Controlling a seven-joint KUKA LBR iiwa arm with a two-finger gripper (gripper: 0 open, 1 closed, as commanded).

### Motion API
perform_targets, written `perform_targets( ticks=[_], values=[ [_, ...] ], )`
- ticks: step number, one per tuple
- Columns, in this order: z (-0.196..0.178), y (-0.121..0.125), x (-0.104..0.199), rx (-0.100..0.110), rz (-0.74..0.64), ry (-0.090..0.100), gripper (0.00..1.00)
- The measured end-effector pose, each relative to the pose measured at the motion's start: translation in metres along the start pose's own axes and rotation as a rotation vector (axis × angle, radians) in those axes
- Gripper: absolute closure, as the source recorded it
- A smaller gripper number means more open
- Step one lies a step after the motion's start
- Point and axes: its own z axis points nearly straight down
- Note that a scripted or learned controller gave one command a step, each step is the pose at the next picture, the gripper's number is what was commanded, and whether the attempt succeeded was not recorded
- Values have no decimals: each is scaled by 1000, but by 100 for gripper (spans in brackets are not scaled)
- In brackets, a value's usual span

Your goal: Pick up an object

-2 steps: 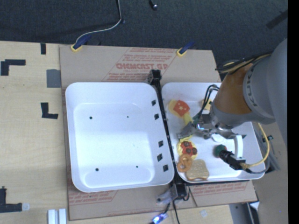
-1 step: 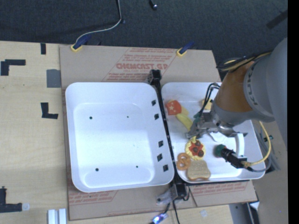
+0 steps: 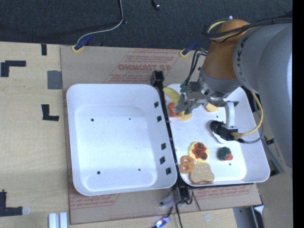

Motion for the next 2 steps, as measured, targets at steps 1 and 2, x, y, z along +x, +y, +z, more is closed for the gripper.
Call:
perform_targets(
  ticks=[1,2],
  values=[
    [6,-48,-7,16,10,-3,100],
    [6,-103,12,18,10,-1,100]
  ],
)
